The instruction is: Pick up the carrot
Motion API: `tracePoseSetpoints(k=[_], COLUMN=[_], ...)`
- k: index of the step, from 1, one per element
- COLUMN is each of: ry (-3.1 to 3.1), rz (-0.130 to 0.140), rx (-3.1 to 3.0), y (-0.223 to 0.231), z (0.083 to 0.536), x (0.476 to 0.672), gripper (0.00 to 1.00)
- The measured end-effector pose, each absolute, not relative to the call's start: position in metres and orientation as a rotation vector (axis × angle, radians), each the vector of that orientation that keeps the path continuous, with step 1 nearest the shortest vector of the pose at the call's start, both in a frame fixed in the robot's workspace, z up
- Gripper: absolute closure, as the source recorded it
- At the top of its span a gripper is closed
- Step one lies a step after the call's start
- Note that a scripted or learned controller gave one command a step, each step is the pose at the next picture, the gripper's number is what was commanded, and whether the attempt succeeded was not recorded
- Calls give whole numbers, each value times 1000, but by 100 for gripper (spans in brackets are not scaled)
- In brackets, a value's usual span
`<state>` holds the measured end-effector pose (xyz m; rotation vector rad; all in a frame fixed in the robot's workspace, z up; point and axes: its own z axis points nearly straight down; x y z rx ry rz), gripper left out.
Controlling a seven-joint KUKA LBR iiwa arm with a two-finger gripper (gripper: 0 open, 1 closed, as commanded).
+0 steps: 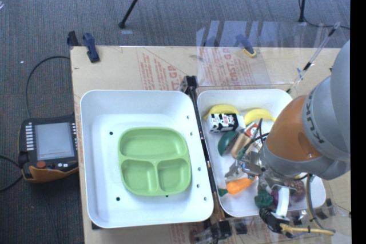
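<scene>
The carrot (239,184) is a small orange piece with a green tip at its left end. It lies near the front left of the right bin (229,211). My gripper (245,167) hangs just above and slightly behind the carrot, under the grey and orange wrist (294,137). Whether it touches the carrot cannot be told. The wrist hides the right half of this bin.
Two yellow bananas (220,110) (258,115), a black-and-white box (223,122), a dark green piece (227,143) and a purple item (283,197) crowd the right bin. The left bin (97,123) holds a green divided plate (154,160). A teach pendant (48,146) lies left of the bench.
</scene>
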<state>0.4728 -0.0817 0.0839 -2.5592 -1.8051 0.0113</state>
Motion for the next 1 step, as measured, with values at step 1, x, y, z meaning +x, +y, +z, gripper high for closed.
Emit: tracePoseSetpoints(k=[1], ry=[-1798], rz=[12], rx=[-2560], y=[-82], z=[94], x=[473], gripper=[100])
